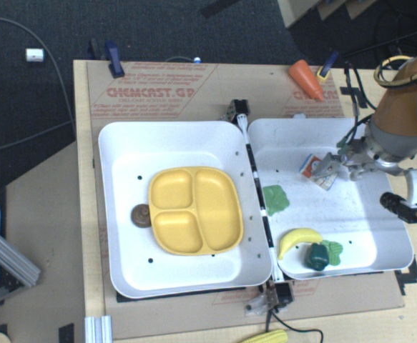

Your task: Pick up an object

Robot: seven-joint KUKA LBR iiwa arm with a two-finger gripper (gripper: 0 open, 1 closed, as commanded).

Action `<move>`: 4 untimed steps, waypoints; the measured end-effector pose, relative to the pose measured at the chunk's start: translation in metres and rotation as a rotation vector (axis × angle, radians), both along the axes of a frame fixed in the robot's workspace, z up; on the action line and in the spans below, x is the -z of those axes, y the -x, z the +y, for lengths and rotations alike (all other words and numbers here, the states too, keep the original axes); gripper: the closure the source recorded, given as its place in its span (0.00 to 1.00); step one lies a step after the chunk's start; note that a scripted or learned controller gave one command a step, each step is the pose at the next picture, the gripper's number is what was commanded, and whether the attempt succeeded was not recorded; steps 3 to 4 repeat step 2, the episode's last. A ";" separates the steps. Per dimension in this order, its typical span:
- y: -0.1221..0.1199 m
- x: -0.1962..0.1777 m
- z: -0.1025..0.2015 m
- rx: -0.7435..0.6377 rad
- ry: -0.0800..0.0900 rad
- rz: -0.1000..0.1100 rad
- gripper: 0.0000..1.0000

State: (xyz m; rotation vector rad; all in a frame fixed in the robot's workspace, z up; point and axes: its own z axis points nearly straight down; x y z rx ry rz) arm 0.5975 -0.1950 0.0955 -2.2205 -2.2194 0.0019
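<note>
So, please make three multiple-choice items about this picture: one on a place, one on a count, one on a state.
1. Where does the yellow tray lie?
A. in the left bin
B. in the right bin
C. on the bench outside the bins

2. How many compartments does the tray have?
A. two
B. three
C. five

3. How does the banana lie next to the dark green object?
A. far apart, at opposite ends of the bin
B. close together, at the near edge of the right bin
C. the banana lies on the tray

Answers:
1. A: the tray sits in the middle of the left bin.
2. B: two compartments above and one wide one below.
3. B: both lie at the front of the right bin, the banana right beside the green object; whether they touch is hard to tell.
</note>
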 end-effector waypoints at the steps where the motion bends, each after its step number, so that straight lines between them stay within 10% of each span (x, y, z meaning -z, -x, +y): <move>1: -0.037 0.011 0.072 -0.002 0.001 -0.004 0.00; 2: -0.038 0.001 0.072 -0.001 0.001 -0.007 1.00; 4: -0.038 0.001 0.072 -0.001 0.001 -0.007 1.00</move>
